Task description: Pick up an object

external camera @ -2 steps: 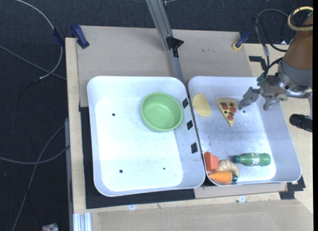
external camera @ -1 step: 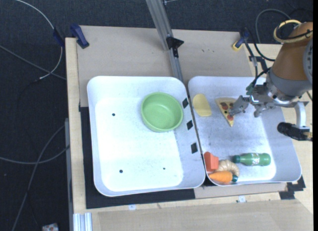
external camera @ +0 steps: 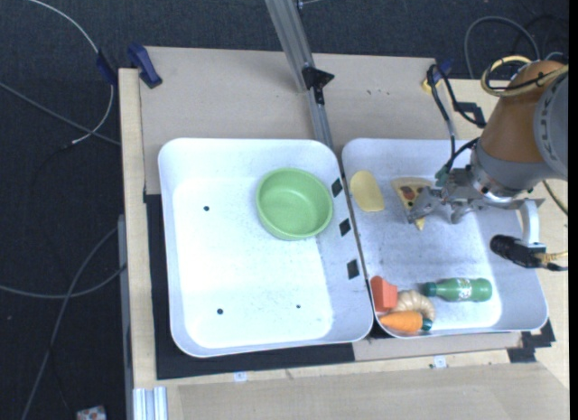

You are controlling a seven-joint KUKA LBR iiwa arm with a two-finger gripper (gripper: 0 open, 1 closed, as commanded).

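My gripper (external camera: 437, 214) hangs over the upper middle of the right bin (external camera: 506, 260), open, with nothing between its fingers. Its left fingertip sits just below a wedge-shaped yellow and red pizza slice toy (external camera: 408, 191). A pale yellow oval piece (external camera: 367, 191) lies to the left of the slice, near the bin's left wall. Along the bin's front edge lies a green bottle (external camera: 460, 290) on its side. Beside it in the front left corner are a red block (external camera: 383, 293), a beige piece (external camera: 417, 303) and an orange carrot (external camera: 403, 322).
The left bin (external camera: 235, 283) holds a green bowl (external camera: 293, 202) near its back right. A slanted metal pole (external camera: 298, 39) runs down to the gap between the bins. Cables (external camera: 519, 251) hang off the arm's wrist at the right bin's right edge.
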